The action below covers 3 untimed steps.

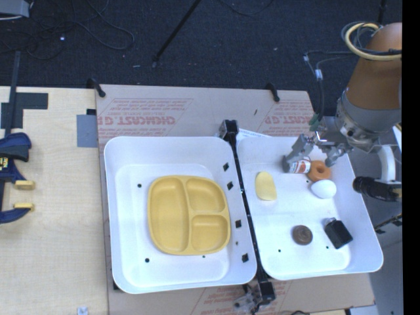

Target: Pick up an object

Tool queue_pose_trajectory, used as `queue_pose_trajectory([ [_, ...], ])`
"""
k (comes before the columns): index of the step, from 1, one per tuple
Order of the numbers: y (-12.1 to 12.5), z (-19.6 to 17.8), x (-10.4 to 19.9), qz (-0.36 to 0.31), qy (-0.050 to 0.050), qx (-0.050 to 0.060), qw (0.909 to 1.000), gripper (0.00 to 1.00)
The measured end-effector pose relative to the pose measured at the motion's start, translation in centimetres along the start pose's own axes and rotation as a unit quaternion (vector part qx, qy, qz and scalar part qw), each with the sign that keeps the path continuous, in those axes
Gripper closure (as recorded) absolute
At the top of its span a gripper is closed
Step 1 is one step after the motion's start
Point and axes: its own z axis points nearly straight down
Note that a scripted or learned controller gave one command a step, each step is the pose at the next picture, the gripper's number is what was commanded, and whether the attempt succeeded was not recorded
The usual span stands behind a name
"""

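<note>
**Gripper spread over far edge of right bin, nothing grasped**

I see the bench (52, 241), pale wood, with a sheet of printed cardboard (170, 110) under both bins. The arm (374, 77) comes in from the right, grey with the orange band at the top, wrist tilted down toward the right bin.

Left bin (125, 156): holds one yellow divided plate (189, 214), three compartments, lying flat near the middle.

Right bin (361, 254): holds the small objects. From my view the gripper (314, 155) sits over the far part of this bin. Its fingers are spread apart, one (296, 155) reaching left, the other on the right. I see nothing clamped between them.

Objects in the right bin, big to small:
- Yellow oval piece (266, 186), near the divider, well apart from the gripper.
- White egg (323, 189), just below the orange ring.
- Black block (338, 233), toward the near right corner.
- Brown disc (302, 235), left of the block.
- Orange ring (319, 170), just under the right finger; I cannot tell whether they touch.
- Small red-and-white item (302, 167), right beside the left fingertip; contact unclear.

A blue clamp (14, 149) sits at the bench's left edge.
</note>
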Motion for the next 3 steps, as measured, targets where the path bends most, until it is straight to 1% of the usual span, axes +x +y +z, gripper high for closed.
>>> queue_pose_trajectory([
  [1, 0.2, -0.6, 0.0, -0.001, -0.001, -0.005, 1.0000, 0.00],
  [2, 0.2, 6.0, 0.2, -0.001, 0.000, -0.003, 1.0000, 0.00],
  [3, 0.9, 11.0, -0.2, 0.000, 0.000, -0.003, 1.0000, 0.00],
])
